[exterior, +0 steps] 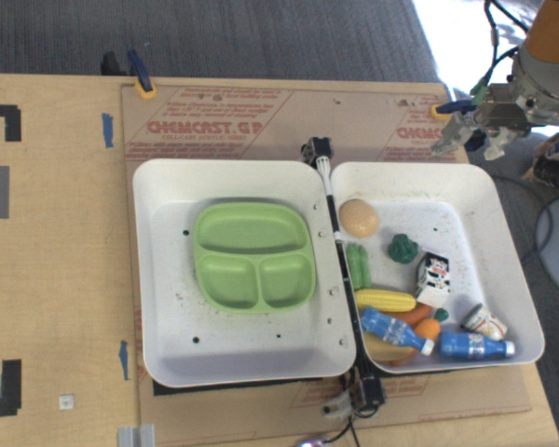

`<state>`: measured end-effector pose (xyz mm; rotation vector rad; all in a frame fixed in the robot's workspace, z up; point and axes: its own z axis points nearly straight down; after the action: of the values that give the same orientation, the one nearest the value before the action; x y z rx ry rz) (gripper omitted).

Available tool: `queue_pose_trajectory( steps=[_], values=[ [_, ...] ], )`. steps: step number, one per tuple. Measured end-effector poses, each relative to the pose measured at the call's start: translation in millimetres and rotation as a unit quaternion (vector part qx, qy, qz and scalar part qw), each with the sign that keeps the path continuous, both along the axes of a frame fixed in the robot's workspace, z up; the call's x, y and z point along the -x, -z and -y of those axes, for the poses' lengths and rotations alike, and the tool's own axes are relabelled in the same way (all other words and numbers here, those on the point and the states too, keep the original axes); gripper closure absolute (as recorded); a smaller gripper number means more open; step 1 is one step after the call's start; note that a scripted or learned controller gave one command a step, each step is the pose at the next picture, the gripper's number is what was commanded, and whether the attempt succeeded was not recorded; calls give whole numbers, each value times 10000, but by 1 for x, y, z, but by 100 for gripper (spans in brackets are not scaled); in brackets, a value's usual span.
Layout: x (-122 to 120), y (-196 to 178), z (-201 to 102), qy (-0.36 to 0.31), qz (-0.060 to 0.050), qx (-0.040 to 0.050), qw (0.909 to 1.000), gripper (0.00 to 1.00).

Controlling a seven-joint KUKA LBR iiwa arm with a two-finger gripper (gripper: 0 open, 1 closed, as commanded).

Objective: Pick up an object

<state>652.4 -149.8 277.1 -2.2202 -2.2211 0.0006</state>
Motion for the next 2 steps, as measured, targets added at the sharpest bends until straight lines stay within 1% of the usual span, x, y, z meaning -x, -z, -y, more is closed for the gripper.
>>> queue_pose_trajectory(
  steps=[1, 2],
  values=[
    [92, 64, 8, -1546, 6, 0, 9880, 0],
    [109, 191, 7, -2208, 28, 9, 9753, 0]
  ],
)
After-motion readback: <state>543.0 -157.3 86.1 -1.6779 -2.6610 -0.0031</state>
